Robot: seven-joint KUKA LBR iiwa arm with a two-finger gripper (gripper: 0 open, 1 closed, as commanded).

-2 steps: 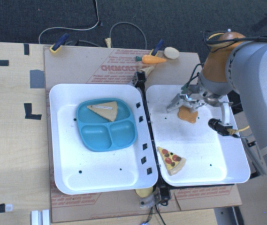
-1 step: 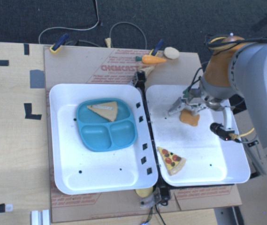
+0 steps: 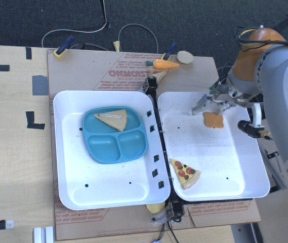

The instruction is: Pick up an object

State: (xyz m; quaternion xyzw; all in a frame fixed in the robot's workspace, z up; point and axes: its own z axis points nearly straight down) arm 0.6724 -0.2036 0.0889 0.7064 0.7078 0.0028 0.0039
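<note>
A flat, toast-brown slab [image 3: 213, 120] lies in the right bin [image 3: 235, 186] at the far side, under the metal claw [image 3: 208, 105], whose fingers spread apart, their tips hard to make out.

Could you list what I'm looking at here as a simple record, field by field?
left bin: holds a blue divided plate with a tan wedge of toy food in its top section
right bin: holds a toy pizza slice near the front left and a brown toast-like piece near the back
arm: reaches in from the right
end effector: low over the brown piece; grip unclear
</note>
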